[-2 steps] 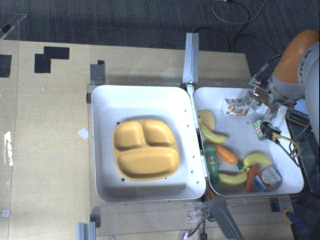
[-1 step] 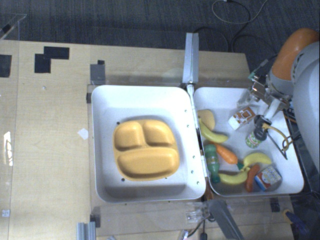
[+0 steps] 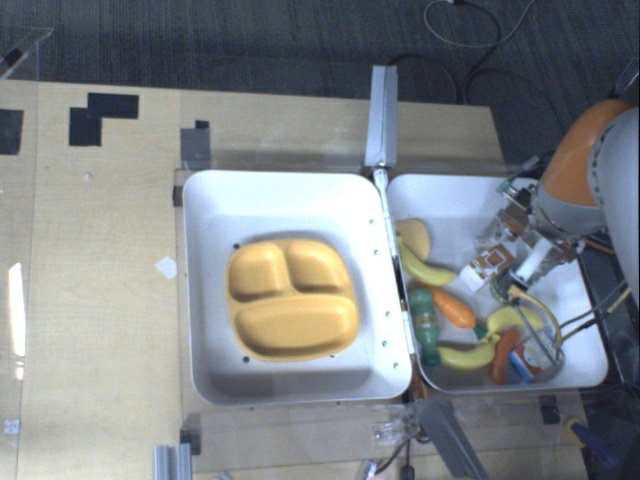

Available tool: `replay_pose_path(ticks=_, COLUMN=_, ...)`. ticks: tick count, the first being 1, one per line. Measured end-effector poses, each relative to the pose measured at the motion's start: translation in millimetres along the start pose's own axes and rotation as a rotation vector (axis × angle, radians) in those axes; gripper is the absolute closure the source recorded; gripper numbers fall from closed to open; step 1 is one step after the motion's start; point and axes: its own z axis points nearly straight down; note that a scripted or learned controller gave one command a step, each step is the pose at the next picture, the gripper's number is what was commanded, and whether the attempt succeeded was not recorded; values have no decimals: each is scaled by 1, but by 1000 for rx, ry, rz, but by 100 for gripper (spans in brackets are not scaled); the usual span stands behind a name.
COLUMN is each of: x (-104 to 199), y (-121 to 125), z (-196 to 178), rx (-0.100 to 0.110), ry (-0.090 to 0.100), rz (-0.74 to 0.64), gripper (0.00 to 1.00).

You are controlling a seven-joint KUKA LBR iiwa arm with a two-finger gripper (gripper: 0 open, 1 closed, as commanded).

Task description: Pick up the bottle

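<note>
Light wooden bench [image 3: 100, 268] on dark carpet, with a thin cable looping on the floor at the top. Two shallow white bins sit side by side on the bench, divided by a metal rail. Left bin [image 3: 205, 368] holds a yellow compartment tray [image 3: 292, 296], three sections, lying roughly centred. Right bin [image 3: 450, 200] holds the clutter, all crowded toward its near and left side. The bottle [image 3: 425, 323], green with a darker cap end, lies on its side against the bin's left wall, just beside the divider. A banana [image 3: 425, 266] lies just above it, and a second banana [image 3: 465, 355] lies below, touching or nearly touching the bottle's lower end. An orange carrot-shaped item [image 3: 454, 310] lies just right of the bottle. Further right are a red item [image 3: 503, 356] and a small blue piece [image 3: 519, 367], near a yellow curved item [image 3: 520, 318]. The arm enters from the right, orange band visible; the gripper [image 3: 505, 268] hangs over the middle of the right bin, apart from the bottle. Finger spacing: cannot tell from this view. Nothing is visibly held.
</note>
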Motion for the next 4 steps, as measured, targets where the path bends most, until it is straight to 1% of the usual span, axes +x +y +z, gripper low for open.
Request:
replay_pose_path(ticks=1, x=13, y=49, z=3, rx=5, ry=-4, rz=310, gripper=0)
replay_pose_path(ticks=2, x=-4, y=42, z=-73, rx=5, ry=-5, rz=335, gripper=0)
replay_pose_path(ticks=3, x=70, y=-17, z=-3, rx=6, ry=-5, rz=458, gripper=0)
replay_pose_path(ticks=4, x=16, y=5, z=-8, rx=6, ry=-5, rz=575, gripper=0)
